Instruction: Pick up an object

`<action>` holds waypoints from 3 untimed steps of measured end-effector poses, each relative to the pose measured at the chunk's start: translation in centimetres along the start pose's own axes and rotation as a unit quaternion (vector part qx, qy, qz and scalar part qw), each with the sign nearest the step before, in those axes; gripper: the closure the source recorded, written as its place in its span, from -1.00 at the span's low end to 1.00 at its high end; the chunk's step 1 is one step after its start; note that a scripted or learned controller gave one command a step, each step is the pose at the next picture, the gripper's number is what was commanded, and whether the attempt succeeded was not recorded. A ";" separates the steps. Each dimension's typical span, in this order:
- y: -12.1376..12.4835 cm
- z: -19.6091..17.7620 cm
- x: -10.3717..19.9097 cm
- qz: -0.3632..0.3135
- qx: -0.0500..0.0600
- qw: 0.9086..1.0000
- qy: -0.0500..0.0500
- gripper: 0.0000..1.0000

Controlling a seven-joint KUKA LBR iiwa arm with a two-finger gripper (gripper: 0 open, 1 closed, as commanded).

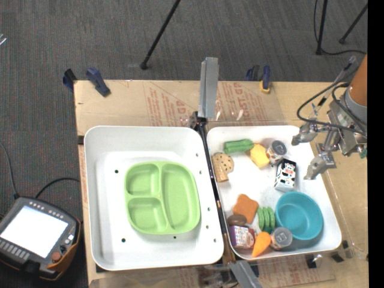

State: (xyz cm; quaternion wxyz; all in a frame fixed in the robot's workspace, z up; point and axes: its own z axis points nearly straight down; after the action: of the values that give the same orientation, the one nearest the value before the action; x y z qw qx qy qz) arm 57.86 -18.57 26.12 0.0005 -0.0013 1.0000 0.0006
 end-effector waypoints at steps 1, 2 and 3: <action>-2.2 12.5 -6.4 -0.026 0.000 1.000 -0.003 -1.00; 3.2 17.3 -6.3 0.061 -0.001 0.998 -0.001 -1.00; -2.5 17.3 -2.1 0.131 0.000 0.991 -0.001 -1.00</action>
State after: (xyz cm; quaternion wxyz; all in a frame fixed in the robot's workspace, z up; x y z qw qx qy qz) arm 59.97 -21.02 8.85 0.0009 0.1300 0.9915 0.0003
